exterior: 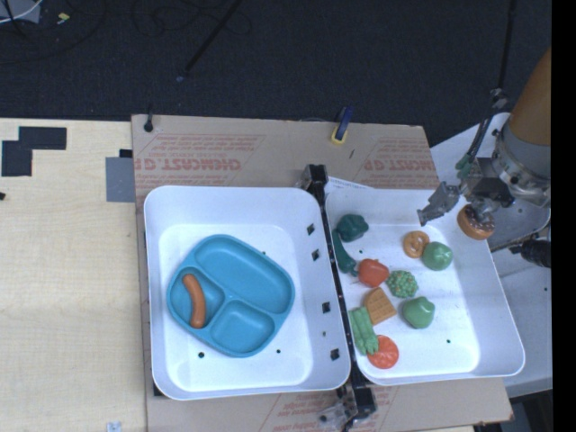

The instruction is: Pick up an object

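Brown doughnut-shaped toy (475, 222): clamped in the pincer (470, 212), raised over the right bin's (504, 331) far right rim. Right bin: second small doughnut (415, 243), green, orange and red toy foods. Left bin (166, 349): blue divided tray (236, 293), sausage (194, 299) in its left compartment.

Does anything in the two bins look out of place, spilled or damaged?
Nothing stands out. The toy foods lie loosely inside the right bin, none spilled over its rim. The sausage lies in a compartment of the blue tray.
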Controlling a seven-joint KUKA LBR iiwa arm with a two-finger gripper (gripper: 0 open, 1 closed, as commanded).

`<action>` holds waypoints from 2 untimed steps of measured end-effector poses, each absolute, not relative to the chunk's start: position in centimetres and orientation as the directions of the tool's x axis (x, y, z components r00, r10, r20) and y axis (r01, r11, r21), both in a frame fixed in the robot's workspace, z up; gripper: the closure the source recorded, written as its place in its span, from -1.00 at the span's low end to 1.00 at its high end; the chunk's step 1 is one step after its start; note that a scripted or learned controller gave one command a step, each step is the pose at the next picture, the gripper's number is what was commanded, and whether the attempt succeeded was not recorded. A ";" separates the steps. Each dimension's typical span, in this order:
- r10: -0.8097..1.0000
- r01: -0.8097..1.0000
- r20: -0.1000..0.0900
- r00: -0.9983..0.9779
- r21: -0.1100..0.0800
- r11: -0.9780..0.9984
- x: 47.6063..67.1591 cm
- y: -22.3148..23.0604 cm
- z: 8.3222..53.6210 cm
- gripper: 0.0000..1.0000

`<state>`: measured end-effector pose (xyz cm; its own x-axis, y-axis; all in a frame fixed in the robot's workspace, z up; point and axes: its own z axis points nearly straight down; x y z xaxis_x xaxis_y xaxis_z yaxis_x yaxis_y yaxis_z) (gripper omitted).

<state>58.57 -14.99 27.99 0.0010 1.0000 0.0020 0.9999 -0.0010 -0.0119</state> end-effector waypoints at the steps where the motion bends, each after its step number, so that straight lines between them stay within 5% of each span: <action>1: 1.000 1.000 0.000 0.000 -0.002 0.000 58.7 -15.0 28.5 -1.00; 2: 1.000 1.000 0.002 -0.001 -0.008 0.001 59.5 -15.1 22.5 -1.00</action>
